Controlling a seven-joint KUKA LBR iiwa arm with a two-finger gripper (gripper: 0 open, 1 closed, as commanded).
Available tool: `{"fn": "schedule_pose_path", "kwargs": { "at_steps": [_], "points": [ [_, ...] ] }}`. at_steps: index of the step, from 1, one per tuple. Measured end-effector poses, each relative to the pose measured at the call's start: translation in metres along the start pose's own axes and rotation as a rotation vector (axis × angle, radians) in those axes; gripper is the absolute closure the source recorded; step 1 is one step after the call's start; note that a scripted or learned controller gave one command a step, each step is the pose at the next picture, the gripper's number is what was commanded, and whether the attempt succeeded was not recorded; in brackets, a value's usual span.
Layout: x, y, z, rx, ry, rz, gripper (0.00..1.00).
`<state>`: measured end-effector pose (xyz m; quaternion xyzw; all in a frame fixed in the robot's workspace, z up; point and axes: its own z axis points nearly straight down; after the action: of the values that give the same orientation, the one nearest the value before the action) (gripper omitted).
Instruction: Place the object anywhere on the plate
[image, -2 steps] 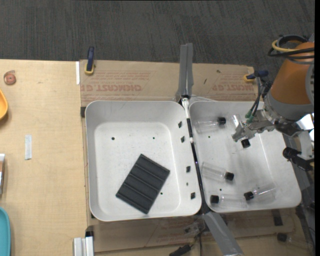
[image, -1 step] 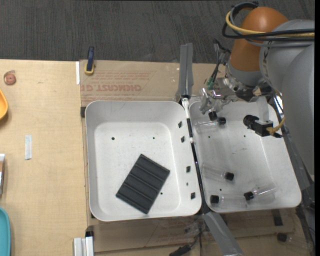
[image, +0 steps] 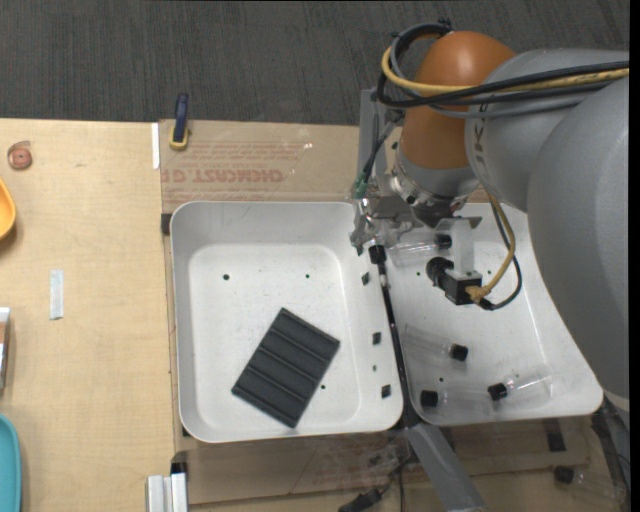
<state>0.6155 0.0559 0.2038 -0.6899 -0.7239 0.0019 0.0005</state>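
A grey arm (image: 560, 150) reaches in from the view's right, its claw (image: 374, 238) hanging over the far end of the wall between two white bins. Whether the claw is spread or pressed together cannot be told. A dark ribbed plate (image: 287, 366) lies tilted in the left bin (image: 200, 215), nearer the camera than the claw and to its left in the view. In the right bin (image: 560, 330), nearer than the claw and to its right, lie two clear vials (image: 520, 386) with black caps, apart from each other, well apart from the plate
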Motion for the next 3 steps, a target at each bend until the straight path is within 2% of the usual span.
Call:
{"fn": "schedule_pose_path", "kwargs": {
  "at_steps": [1,2,3],
  "points": [
    [0.039,0.002,-0.097,-0.004,-0.001,-0.598,1.00],
    [0.090,0.020,-0.159,-0.005,-0.002,-0.906,1.00],
    [0.169,0.033,-0.145,-0.004,-0.002,-0.771,1.00]
  ]
}}
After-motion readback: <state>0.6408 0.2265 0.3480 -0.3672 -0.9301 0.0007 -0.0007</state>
